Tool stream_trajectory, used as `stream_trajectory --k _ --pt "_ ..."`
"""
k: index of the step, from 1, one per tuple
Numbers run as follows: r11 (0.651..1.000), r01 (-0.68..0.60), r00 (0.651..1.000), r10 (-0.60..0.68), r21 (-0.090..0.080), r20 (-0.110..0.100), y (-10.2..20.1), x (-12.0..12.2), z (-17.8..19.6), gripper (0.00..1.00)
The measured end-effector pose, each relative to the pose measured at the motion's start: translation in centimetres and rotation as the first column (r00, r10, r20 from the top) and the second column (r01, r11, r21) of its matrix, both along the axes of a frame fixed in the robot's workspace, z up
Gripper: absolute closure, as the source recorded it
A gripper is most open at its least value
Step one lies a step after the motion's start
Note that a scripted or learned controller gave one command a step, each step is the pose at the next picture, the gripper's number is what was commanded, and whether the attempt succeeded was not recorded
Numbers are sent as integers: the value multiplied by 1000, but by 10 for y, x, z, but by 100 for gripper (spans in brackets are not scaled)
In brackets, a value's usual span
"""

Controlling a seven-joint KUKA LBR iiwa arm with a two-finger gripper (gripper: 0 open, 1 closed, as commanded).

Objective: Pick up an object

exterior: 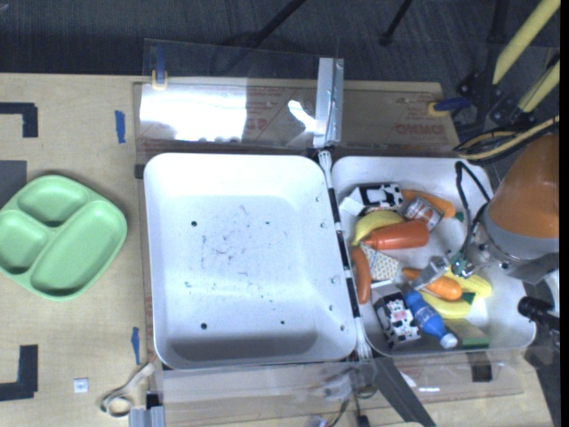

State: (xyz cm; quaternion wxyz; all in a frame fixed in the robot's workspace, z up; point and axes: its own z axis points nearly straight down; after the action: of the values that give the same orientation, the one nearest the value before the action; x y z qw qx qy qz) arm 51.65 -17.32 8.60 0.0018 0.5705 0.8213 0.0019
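The bench [71,96] is a pale wooden surface carrying black corner markings and short strips of blue tape. Beyond its far edge the floor is dark, with black stand legs and a yellow bar visible at the upper right. A green divided plate [59,236] rests on the bench, well apart from the bins on their left. A clear plastic panel [236,105] stands behind the left bin [240,252], whose floor carries only faint scuff marks. Red lettering shows on the cardboard behind the bins but is too blurred to read.

The right bin [498,327] contains the toy objects in a loose cluster: a yellow banana [373,222], a red sausage [397,235], an orange carrot [363,276], a blue bottle [428,318] and a black-and-white cow-patterned block [399,320].

The gripper [453,269] sits low in the right bin, over the yellow and orange pieces [460,292] near the bin's right side. The jaw opening cannot be determined from this view, nor whether anything is gripped.
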Motion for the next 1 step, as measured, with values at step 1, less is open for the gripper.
stream_trajectory --k 1 --pt "1000 2 1000 -2 1 -3 -1 0 7 100"
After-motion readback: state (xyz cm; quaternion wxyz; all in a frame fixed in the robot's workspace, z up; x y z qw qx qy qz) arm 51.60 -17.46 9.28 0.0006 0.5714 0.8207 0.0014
